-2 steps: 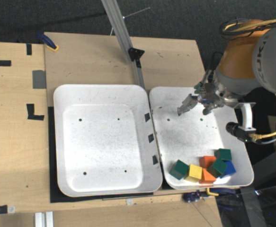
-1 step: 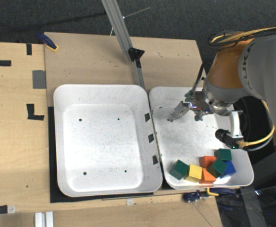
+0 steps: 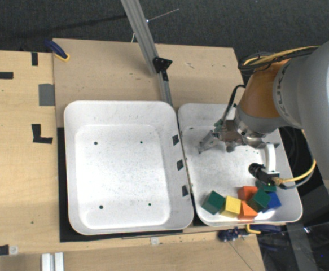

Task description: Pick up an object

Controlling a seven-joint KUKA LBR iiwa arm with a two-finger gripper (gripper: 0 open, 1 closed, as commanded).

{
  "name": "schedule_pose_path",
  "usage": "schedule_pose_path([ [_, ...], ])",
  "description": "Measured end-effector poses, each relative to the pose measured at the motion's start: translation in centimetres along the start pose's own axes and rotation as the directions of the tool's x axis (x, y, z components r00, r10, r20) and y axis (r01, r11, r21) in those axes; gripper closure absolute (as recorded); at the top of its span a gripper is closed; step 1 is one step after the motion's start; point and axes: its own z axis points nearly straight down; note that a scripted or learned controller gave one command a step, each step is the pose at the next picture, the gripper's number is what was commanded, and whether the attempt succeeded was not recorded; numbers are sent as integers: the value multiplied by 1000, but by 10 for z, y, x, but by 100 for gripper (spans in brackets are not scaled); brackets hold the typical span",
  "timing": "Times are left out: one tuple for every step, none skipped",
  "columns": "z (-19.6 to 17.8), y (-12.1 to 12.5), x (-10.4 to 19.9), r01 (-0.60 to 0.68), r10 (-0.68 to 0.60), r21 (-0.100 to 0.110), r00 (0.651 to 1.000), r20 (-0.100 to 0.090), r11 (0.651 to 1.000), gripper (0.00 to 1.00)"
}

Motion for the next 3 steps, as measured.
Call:
schedule_pose_path([
  [-13,1,2,3,-3,-5,1000,-2,1000,100],
  [-56,-1,3,1,-1,-10,1000,-1,1000,100],
  [-102,0,4,1,-2,-11,1000,-1,1000,100],
])
